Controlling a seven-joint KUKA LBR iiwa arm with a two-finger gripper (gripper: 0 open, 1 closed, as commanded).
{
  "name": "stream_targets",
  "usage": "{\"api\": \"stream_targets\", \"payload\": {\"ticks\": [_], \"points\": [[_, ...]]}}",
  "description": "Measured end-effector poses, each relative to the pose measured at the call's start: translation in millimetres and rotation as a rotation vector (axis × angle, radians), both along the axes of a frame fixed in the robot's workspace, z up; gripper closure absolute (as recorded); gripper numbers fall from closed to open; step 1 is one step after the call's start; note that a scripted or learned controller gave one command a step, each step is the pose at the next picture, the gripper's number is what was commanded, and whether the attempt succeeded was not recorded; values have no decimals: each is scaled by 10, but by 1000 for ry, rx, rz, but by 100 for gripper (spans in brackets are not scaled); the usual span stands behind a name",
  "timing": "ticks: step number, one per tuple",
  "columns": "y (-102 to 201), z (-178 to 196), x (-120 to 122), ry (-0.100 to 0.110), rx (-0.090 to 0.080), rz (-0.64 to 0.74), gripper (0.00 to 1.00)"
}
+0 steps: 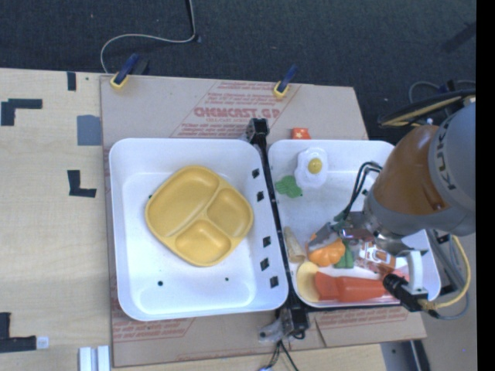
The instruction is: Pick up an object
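Cardboard-covered tabletop, with two white bins side by side, a yellow divided plate in the left one. Found the pincer low over the clutter in the right bin; could not tell whether spread or pressed together. Judged the orange toy the likeliest target: just beside the pincer, touching a red block. Best approached centred and straight down, closing gently so as not to nudge neighbours. Looked small, rounded, glossy, probably slippery.
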State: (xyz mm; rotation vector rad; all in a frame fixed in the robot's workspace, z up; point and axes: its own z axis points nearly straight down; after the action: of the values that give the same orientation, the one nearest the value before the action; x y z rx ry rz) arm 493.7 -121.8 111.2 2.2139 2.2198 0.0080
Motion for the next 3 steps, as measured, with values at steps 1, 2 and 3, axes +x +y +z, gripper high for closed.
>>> {"api": "stream_targets", "payload": {"ticks": [1,2,3], "points": [[25,-99,-27,-1,-1,-1,0],[-7,-210,-51,-7,-3,-1,0],[-32,-219,10,3,0,-3,0]]}}
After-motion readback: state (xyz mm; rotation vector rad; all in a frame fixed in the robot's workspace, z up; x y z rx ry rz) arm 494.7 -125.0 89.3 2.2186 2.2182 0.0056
